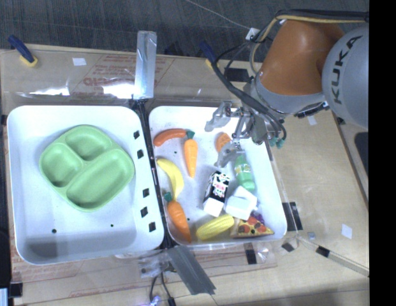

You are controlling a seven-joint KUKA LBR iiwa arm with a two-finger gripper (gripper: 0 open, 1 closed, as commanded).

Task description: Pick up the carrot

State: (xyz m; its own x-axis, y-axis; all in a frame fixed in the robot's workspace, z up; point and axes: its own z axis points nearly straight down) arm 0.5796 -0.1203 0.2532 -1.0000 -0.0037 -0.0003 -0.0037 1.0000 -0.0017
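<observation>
- Several orange pieces lie in the right bin (278,190), and the clearest match for the task is the carrot (191,155), lying lengthwise near the bin's upper middle with its green top toward the far wall.
- It looks like a moulded toy: probably light, stiff and smooth-skinned, so likely to slip or roll under a poor pinch. The thick upper half, just below the green top, seems the best place to grip, with the fingers across its width.
- Another carrot-like piece (172,136) lies sideways just beside its top, a third orange one (179,218) sits at the near left, and a banana (170,175) curves close on its left.
- Further right are a small milk carton (217,188), a green bottle (244,174), a corn cob (215,227) and a pizza slice (254,227).
- The gripper (239,129) hangs over the bin's upper right, near a small orange object (222,141); whether the fingers are apart or together, I cannot tell.
- The left bin (22,171) holds a green divided plate (87,166).
</observation>
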